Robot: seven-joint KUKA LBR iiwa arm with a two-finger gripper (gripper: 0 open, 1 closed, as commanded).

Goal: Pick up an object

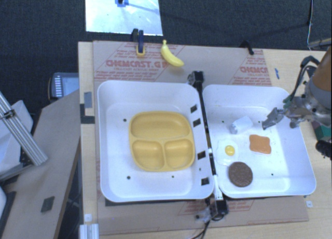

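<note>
Gripper poised over right bin's upper right

Fingers of the grey two-finger gripper (280, 116), at the frame's right edge, point left and slightly down; how far they spread cannot be told, and nothing shows between them. Nearest, just to their lower left, lies the flat orange toast-shaped piece (260, 144); the small white cylinder (241, 125) lies further left, long axis roughly left-right, tilted.

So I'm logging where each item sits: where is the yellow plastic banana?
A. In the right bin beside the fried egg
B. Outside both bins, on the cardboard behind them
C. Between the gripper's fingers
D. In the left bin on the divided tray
B: the yellow plastic banana lies on the printed cardboard sheet behind the left white bin, outside both bins.
</note>
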